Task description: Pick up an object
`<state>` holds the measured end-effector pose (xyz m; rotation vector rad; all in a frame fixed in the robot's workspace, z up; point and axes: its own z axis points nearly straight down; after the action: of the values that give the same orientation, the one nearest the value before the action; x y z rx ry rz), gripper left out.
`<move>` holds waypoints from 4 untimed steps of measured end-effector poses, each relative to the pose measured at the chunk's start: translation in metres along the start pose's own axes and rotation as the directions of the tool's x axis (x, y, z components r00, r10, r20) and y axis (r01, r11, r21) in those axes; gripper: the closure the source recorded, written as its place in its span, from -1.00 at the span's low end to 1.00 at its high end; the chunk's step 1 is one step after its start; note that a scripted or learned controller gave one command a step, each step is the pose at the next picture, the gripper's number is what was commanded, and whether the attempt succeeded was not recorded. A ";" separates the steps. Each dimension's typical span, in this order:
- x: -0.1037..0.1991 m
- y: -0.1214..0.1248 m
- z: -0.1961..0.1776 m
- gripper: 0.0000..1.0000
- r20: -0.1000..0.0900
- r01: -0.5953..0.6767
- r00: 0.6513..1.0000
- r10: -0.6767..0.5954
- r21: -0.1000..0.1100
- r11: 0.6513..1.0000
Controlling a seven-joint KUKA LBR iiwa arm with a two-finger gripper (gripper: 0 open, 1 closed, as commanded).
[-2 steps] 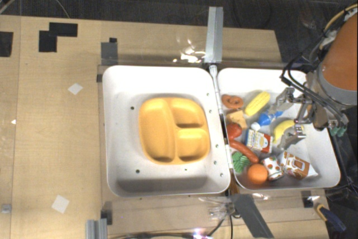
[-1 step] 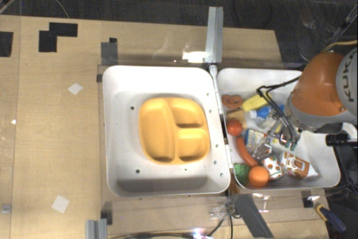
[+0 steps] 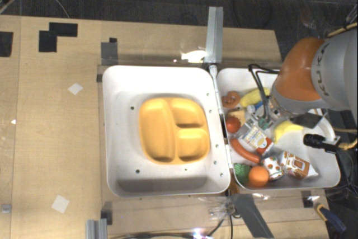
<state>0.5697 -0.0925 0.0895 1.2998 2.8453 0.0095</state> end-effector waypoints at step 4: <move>0.044 -0.051 -0.045 -1.00 -0.007 0.008 1.000 -0.008 0.010 1.000</move>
<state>0.5017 -0.0922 0.1337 1.2923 2.8599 0.0002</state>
